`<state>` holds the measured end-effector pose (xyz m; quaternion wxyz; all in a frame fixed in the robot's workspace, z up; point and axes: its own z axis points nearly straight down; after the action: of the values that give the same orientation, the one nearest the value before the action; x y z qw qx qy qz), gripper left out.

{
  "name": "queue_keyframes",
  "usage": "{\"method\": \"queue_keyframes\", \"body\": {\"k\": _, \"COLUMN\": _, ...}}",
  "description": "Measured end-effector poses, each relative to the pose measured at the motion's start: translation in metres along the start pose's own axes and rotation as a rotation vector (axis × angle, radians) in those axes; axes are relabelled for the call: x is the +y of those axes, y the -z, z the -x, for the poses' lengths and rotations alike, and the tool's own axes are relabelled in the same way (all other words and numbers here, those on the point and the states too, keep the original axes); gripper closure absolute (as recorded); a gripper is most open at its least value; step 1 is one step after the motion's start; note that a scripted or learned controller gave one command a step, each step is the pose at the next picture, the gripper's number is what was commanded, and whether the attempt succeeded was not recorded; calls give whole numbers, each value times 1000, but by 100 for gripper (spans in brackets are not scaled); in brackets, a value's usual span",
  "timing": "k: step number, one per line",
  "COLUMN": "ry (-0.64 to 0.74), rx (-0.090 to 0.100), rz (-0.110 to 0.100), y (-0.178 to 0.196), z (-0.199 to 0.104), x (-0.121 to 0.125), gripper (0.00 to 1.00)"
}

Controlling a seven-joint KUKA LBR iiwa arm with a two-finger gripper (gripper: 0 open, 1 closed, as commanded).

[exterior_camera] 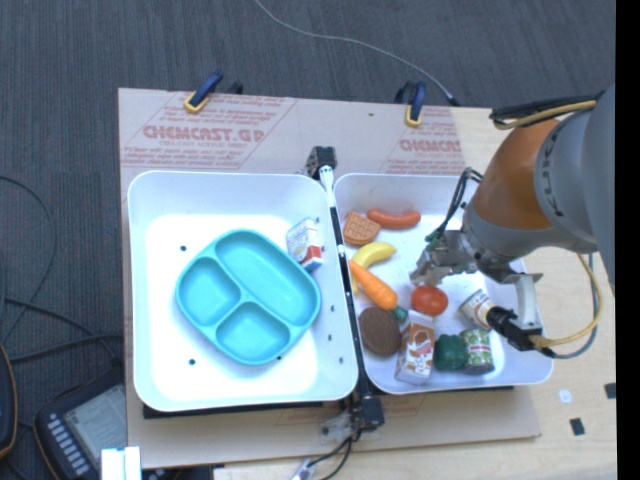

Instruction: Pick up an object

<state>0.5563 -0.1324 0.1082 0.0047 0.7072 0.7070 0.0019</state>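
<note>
The right bin [520, 373] holds toy food: a sausage [393, 217], a waffle cookie [360, 229], a banana [372, 255], a carrot [373, 286], a red tomato [430, 300], a brown patty [379, 331], a small carton [416, 353], a green vegetable [451, 353], a can [478, 350] and a small bottle [476, 309]. My gripper [434, 267] hangs low over the bin's middle, just above the tomato and right of the banana. Nothing shows between its fingers.
The left bin [150, 298] bears a blue three-part plate [248, 296] and a small milk carton [305, 243] by its right wall. Clamps [203, 90] [414, 103] sit at the board's back edge. The arm's orange band [520, 183] looms over the right bin's far side.
</note>
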Motion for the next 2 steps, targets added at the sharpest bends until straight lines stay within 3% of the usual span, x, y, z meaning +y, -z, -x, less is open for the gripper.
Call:
{"method": "queue_keyframes", "body": {"k": 1, "ry": 0, "rx": 0, "rz": 0, "y": 0, "z": 0, "x": 0, "gripper": 0}}
{"method": "queue_keyframes", "body": {"k": 2, "ry": -2, "rx": -2, "rz": 4, "y": -19, "z": -21, "x": -47, "gripper": 0}}
